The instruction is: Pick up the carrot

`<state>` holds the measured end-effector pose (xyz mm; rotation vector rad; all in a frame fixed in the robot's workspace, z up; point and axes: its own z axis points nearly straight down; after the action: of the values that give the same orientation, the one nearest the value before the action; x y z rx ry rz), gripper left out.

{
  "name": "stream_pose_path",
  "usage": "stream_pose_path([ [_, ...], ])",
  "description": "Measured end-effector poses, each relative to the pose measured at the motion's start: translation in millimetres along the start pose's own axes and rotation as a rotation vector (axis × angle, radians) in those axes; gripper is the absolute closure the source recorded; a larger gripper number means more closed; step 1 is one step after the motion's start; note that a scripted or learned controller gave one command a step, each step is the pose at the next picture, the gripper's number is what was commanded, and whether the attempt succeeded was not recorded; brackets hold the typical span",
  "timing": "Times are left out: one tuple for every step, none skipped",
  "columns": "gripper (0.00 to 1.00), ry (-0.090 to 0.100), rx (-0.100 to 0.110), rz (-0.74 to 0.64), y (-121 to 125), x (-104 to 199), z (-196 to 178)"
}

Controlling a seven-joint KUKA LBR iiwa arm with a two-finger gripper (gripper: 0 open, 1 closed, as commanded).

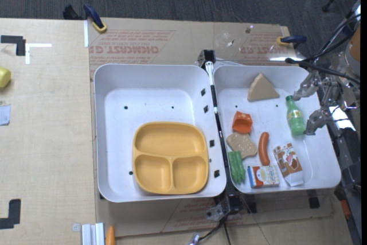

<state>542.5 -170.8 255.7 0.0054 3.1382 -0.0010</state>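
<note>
I see the gripper (314, 105) at the right bin's (330, 178) right rim, beside the green bottle (295, 116), fingers spread with nothing between. No carrot is clear to me; the orange piece (242, 122), left of the bottle, may be it.

Plate (170, 156) in left bin (109, 123) (centred)

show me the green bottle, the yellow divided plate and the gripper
green bottle (295, 117), camera view, on its middle body
yellow divided plate (170, 141), camera view, on the bare floor of its large top section
gripper (312, 106), camera view, midway between its fingertips, beside the bottle
</note>
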Motion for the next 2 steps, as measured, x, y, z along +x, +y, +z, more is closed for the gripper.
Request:
stream_pose_path([
  [0.0, -0.001, -0.001, -0.077, 65.6, -6.6, 61.5],
  [0.0, 0.0, -0.002, -0.159, 152.7, 17.4, 63.2],
])
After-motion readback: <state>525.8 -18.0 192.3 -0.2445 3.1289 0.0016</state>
